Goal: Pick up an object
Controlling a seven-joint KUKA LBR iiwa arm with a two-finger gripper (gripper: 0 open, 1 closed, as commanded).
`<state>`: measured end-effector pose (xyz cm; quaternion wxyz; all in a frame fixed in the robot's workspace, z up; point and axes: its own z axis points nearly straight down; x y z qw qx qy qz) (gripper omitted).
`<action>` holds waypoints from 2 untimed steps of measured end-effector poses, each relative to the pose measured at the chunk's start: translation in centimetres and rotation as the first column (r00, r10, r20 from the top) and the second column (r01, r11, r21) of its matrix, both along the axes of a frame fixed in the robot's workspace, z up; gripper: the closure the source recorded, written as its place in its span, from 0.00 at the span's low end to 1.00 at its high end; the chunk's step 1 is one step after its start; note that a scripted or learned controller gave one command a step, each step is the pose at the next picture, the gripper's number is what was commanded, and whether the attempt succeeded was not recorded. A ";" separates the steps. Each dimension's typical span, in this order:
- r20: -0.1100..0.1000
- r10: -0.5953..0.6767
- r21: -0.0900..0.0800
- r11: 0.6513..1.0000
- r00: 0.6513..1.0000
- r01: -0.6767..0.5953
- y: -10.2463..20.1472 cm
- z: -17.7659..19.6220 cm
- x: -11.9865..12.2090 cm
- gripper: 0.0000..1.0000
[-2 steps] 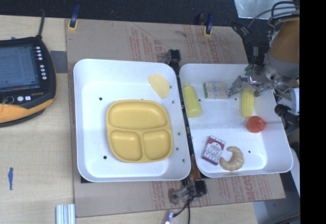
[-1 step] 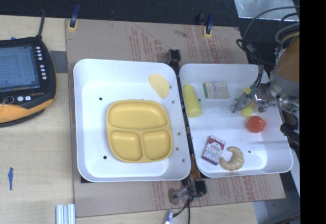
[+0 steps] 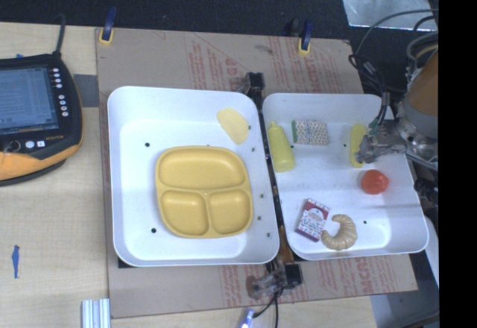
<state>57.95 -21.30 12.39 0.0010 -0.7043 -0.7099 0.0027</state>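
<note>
Pincer (image 3: 365, 149) over right bin (image 3: 337, 101), beside tomato (image 3: 375, 182).

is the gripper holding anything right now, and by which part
Cannot be told. The gripper sits right at the small yellow object in the right bin, but a grasp isn't visible.

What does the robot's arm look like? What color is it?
The arm comes in from the right. It is round and grey, with an orange band above the wrist. At its end sits a small grey metal gripper, blocky and full of little parts. Black cables loop along the bench next to it.
</note>
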 end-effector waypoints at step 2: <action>0.005 -0.003 0.003 1.000 1.000 0.003 0.2 -0.6 7.1 0.00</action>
